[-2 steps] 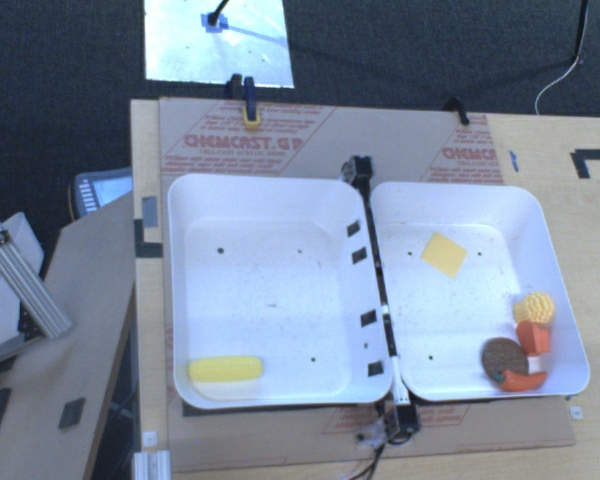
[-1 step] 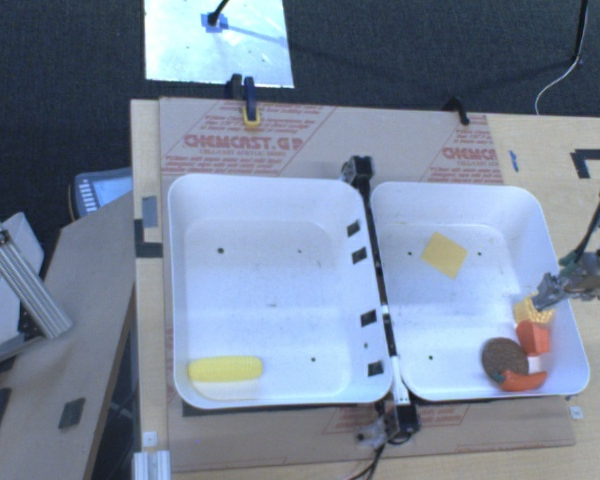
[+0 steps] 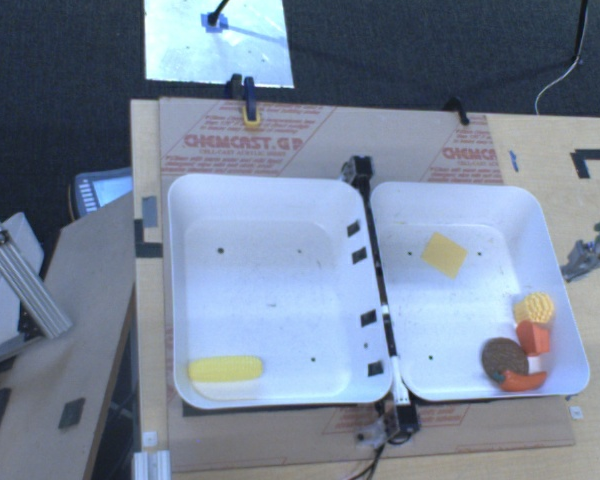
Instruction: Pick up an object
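Off the right bin's (image 3: 557, 260) right wall, likely parked clear of the camera: claw (image 3: 592, 253), spread or pressed impossible to tell. Lone yellow square (image 3: 444, 254) probably easier than crowded toy pile (image 3: 532, 338).

Single fixed cam, mounted high above the tabletop (image 3: 580, 138), looking down at a slant. Both white bins, left bin (image 3: 180, 268) and right bin (image 3: 550, 258), fully in frame, mid-range.
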### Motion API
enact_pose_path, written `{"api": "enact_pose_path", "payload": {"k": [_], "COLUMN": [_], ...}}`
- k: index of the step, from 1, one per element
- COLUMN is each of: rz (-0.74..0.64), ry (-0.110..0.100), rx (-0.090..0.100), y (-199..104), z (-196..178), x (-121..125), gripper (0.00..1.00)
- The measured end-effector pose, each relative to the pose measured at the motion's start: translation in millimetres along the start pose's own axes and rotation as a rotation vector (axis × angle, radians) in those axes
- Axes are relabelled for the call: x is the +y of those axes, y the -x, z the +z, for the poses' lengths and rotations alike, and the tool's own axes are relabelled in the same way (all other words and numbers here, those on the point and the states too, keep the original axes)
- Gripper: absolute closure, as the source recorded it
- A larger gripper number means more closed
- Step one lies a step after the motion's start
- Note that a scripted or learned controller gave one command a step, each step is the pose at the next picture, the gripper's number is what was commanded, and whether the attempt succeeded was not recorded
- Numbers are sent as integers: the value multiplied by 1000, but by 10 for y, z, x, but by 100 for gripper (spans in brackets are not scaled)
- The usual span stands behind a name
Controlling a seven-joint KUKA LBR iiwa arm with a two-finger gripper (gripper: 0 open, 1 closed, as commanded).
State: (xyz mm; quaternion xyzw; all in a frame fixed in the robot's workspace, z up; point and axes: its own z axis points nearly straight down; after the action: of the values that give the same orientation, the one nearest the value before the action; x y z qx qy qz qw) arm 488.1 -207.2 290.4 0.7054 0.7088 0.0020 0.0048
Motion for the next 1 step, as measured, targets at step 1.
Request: {"api": "enact_pose_path", "payload": {"k": [1], "rz": [-6], "ry": [-9], "rx": [7], "y": [-722], "z": [306], "x": [-4], "gripper": [100]}}
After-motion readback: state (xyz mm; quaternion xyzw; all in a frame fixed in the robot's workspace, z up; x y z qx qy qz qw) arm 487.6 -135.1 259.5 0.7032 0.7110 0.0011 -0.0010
